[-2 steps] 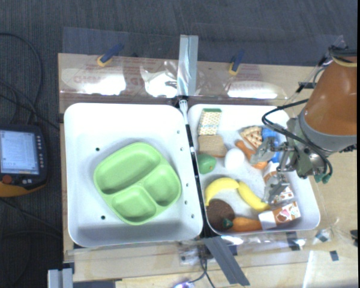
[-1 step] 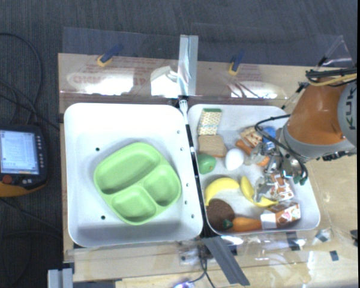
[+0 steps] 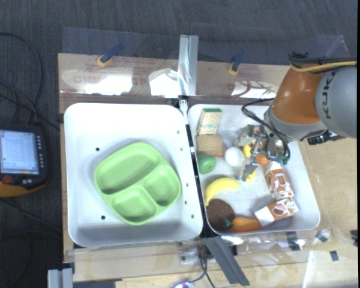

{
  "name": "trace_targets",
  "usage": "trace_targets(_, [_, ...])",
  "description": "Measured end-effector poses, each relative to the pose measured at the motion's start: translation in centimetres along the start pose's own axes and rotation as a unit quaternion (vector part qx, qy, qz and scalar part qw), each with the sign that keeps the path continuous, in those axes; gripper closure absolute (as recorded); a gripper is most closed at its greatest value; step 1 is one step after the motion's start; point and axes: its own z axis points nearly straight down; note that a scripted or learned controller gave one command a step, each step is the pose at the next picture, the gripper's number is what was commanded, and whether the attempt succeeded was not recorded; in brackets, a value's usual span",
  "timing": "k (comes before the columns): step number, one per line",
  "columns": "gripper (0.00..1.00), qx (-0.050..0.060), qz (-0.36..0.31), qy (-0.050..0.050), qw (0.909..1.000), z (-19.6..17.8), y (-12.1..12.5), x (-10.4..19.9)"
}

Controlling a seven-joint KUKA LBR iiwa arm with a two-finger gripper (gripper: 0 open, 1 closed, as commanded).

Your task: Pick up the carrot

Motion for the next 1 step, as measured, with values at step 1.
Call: trace_targets(1, [1.00, 0.001, 0.000, -0.003, 1.0000, -1.23, 0.00, -0.21])
